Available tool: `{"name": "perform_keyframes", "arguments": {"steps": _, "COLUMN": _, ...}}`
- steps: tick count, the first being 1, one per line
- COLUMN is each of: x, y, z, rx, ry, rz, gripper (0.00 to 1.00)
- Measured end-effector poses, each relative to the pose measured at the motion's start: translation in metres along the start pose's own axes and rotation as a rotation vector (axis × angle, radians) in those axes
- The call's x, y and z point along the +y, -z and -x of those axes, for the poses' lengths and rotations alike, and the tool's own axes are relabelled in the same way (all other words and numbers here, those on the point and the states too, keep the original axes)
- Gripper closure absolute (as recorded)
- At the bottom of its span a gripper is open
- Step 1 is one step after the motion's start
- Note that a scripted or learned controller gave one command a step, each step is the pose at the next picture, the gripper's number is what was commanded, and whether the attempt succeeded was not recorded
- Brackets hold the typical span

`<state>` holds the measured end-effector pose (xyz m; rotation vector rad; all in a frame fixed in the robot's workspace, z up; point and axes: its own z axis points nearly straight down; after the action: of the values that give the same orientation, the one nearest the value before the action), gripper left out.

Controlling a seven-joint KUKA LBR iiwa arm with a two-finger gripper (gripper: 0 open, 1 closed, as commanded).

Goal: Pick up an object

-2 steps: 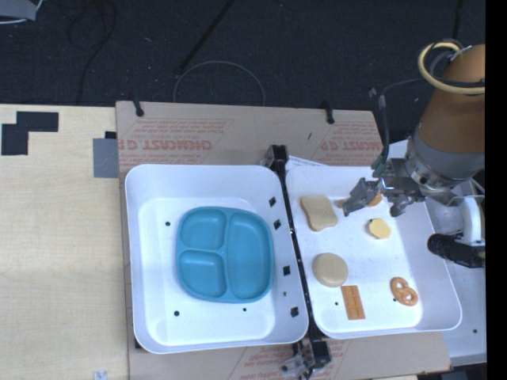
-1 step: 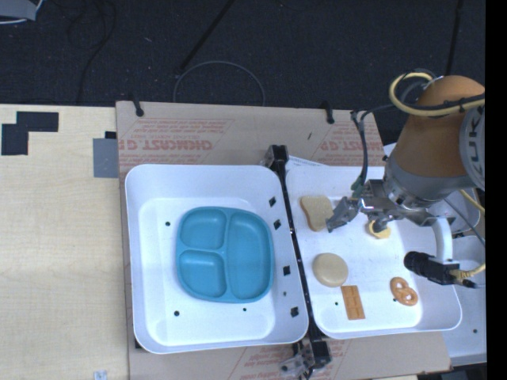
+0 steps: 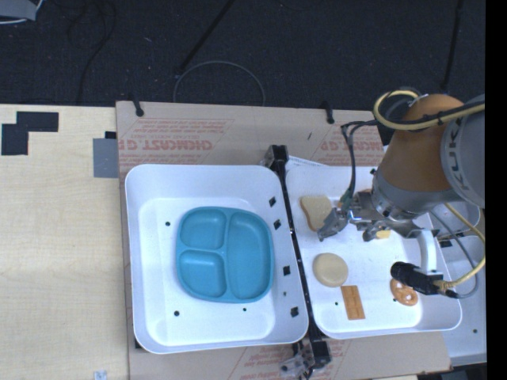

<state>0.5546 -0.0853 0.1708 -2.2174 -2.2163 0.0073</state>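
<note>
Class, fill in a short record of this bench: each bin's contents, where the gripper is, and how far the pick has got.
left bin: one blue divided plate
right bin: pale toast-shaped piece, round beige piece, orange-brown block, small orange ring
gripper: over the right bin, just right of the toast-shaped piece
pick: not yet done; all four pieces lie on the bin floor

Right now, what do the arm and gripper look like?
The arm has a rounded grey casing with a broad orange band above the wrist. A yellow cable loops over the band. A thin black cable runs down to the gripper, a small dark-metal head.
</note>
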Motion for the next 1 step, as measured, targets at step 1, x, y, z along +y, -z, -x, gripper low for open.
{"name": "perform_keyframes", "arguments": {"steps": 1, "x": -0.0074, "y": -0.0625, "z": -0.0040, "rx": 0.001, "ry": 0.000, "rz": -0.003, "gripper": 0.00}}
